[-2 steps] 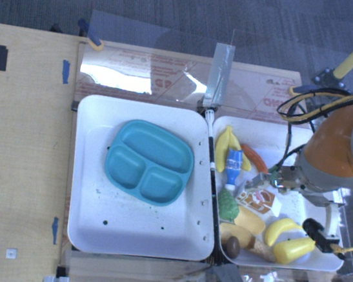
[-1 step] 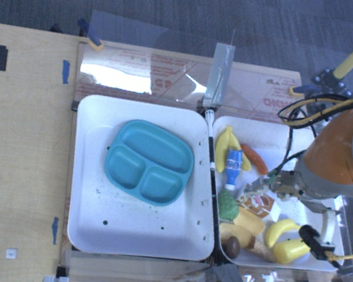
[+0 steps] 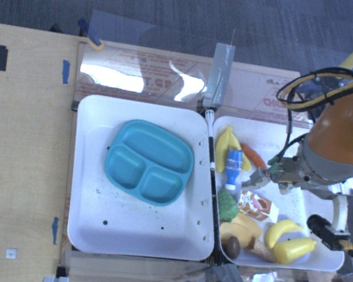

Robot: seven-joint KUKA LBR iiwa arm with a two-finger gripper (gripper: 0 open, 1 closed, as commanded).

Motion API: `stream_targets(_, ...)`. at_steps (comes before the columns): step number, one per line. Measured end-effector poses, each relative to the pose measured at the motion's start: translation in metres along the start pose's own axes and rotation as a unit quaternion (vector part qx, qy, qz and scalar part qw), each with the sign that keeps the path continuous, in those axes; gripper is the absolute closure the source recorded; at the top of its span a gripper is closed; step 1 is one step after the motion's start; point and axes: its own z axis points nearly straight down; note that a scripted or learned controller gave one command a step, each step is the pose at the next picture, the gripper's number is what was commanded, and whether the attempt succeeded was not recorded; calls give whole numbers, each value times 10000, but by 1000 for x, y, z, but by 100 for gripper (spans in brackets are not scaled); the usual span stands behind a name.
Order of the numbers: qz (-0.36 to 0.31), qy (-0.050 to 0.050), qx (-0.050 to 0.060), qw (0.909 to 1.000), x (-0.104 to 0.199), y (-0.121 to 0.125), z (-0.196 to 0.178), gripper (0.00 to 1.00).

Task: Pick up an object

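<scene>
Arm at right of frame, its gripper (image 3: 261,176) low over the right bin (image 3: 332,260) beside the blue bottle (image 3: 234,163) (finger state cannot be told), with the toys unlifted and the blue tray (image 3: 149,162) at centre-left; pickup apparently not yet achieved.

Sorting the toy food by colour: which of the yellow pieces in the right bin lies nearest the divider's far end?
The yellow banana, at the bin's top-left corner beside the blue bottle; the other yellow pieces lie at the near edge.

No text can be read with certainty: faint reddish lettering on the clear panel (image 3: 282,87) behind the gripper (image 3: 264,175) and print on the small packet (image 3: 257,206) below it stay illegible.
</scene>
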Motion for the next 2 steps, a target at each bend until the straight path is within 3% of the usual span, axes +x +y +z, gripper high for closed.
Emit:
stream_targets(1,76,5,58,10000,14,-43,4,0)
stream_targets(2,-736,-3,24,9973,-14,-23,78,0)
